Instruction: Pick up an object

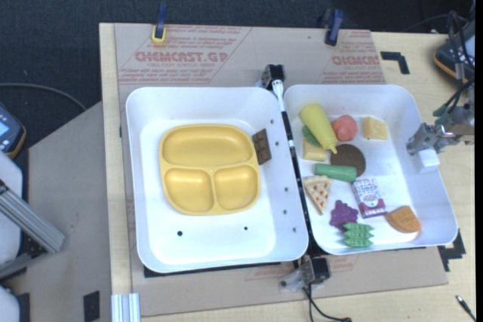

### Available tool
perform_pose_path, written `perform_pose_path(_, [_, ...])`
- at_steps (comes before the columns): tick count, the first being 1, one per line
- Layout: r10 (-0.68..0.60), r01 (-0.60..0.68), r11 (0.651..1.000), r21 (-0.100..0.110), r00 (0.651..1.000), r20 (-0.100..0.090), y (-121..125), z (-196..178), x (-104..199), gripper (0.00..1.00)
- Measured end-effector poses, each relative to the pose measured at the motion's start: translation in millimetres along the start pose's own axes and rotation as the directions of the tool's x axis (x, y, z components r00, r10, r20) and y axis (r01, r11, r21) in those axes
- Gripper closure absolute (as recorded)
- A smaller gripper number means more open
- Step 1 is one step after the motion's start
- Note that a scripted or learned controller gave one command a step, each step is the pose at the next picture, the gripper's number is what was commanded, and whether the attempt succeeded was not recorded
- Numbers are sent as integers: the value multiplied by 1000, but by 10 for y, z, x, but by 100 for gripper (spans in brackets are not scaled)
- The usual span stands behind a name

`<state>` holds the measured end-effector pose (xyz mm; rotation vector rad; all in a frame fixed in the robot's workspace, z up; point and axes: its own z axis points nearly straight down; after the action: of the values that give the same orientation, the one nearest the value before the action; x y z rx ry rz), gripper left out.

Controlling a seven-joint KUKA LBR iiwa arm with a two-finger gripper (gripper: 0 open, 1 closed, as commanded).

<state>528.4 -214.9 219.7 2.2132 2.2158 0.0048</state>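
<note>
The right bin [392, 98] holds several toy foods: a yellow mustard bottle [321, 126], a red tomato [345, 127], a yellow cheese block [375, 128], a brown cookie [349, 157], a green pickle [335, 172], a pizza slice [318, 194], purple grapes [343, 213], a pink-and-white carton [369, 197] and an orange pastry [404, 219]. My gripper [428, 145] hangs over the right bin's right rim, apart from all the foods; the cheese block and carton are nearest.
The left bin [143, 162] holds a yellow divided plate [209, 166], with a small brown chocolate piece [262, 146] at its right edge. A green leafy toy [358, 235] lies near the right bin's front wall. Clamps stand at the board's back edge.
</note>
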Motion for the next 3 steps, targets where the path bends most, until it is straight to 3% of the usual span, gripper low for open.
perform_pose_path(1, [0, 0, 1000, 5, 1000, -2, 8, -56, -3, 100])
perform_pose_path(3, [-5, 5, 1000, 12, 1000, -9, 29, 5, 1173, 100])
